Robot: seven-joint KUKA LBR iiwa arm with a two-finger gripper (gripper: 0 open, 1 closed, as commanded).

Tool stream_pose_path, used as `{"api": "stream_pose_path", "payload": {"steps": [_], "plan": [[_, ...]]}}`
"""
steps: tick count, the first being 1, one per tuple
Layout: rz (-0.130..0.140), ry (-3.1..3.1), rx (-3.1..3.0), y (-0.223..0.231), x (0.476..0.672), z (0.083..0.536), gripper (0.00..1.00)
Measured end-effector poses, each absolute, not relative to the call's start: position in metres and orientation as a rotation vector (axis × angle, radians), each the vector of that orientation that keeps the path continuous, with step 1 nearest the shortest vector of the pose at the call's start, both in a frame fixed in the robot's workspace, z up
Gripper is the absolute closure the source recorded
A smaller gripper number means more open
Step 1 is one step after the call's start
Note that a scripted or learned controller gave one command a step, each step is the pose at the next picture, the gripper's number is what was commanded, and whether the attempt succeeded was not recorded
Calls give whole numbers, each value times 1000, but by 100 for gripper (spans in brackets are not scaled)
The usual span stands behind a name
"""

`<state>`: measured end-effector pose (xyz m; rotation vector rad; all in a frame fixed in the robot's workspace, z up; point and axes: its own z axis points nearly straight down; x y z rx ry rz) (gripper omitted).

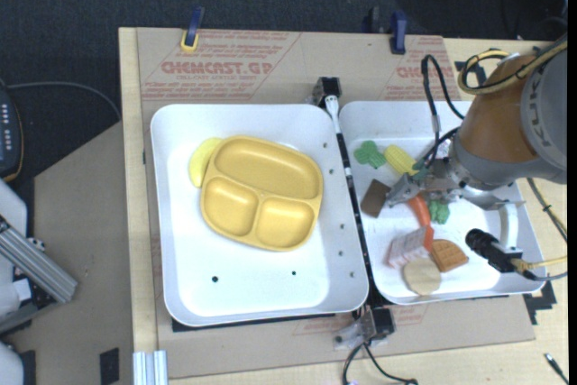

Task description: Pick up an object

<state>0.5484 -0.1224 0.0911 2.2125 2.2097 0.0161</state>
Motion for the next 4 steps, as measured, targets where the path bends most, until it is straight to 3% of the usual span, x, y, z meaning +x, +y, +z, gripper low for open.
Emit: {"api": "stream_pose_path", "payload": {"steps": [1,3,4], "plan": [[10,2212,2213,-123,546,99,100],[1,2220,2219,-137,539,201,100],[2,2220,2218,-137,539,225,100]]}}
